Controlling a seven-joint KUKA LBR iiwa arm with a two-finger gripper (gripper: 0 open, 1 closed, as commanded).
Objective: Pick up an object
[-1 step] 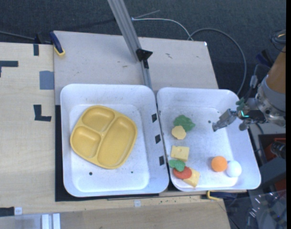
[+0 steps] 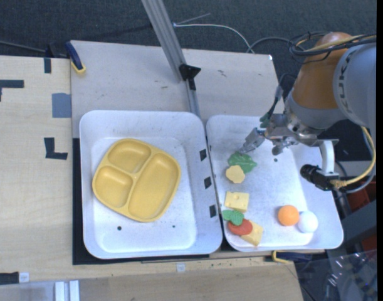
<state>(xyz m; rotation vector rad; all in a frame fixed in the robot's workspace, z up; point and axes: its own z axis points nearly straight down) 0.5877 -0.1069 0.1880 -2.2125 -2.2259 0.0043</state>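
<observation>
— Worktop (image 2: 28, 124) wooden, dark carpet (image 2: 66, 5) beyond?
— Yes. My pincer (image 2: 264, 138) hangs over the right bin (image 2: 316, 187); its spread, I cannot tell. The green piece (image 2: 242, 162) lies just below-left, long axis roughly crosswise.

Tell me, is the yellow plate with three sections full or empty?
Empty. The yellow three-section plastic plate in the left white bin shows bare yellow in every section.

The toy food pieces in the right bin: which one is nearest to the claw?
The green leafy piece, at the top of the cluster, just below the claw. The orange ball and white ball lie far lower.
</observation>
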